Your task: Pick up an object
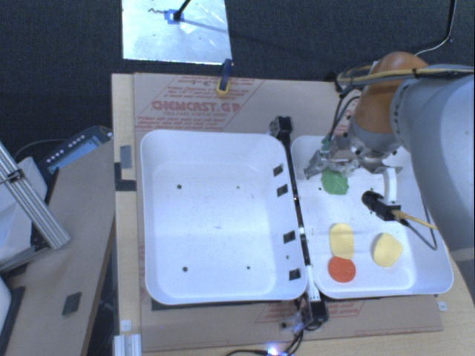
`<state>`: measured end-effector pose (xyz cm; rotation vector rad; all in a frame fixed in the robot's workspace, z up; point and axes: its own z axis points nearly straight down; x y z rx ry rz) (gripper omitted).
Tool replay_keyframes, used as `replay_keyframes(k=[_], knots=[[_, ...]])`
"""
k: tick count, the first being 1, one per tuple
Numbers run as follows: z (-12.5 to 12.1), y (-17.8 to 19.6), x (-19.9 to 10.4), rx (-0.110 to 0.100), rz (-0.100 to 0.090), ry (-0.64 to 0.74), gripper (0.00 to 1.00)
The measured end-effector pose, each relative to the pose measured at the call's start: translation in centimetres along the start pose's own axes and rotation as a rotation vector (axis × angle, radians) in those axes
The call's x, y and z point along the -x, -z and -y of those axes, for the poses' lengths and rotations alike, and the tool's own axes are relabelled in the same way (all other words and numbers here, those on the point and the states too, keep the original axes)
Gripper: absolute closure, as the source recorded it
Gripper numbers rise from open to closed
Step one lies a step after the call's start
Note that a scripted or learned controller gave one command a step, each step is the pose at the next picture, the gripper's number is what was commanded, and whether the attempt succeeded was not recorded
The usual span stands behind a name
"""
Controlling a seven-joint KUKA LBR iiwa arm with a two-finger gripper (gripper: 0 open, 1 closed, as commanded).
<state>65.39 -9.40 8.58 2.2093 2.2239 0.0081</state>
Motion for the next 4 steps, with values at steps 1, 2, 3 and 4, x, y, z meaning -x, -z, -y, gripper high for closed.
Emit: replay_keyframes(k=[1,2,3,4], knots=[[0.2,1.1,0.0,-0.002,0.000,0.000,1.00],[-1.9,15.3,-0.3,0.007,0.001,-0.001,1.00],[-1.9,26.1,-10.9,0.008,-0.003,0.008,1.00],[-1.9,33.5,-22.9,0.003,-0.007,0.010,1.00]])
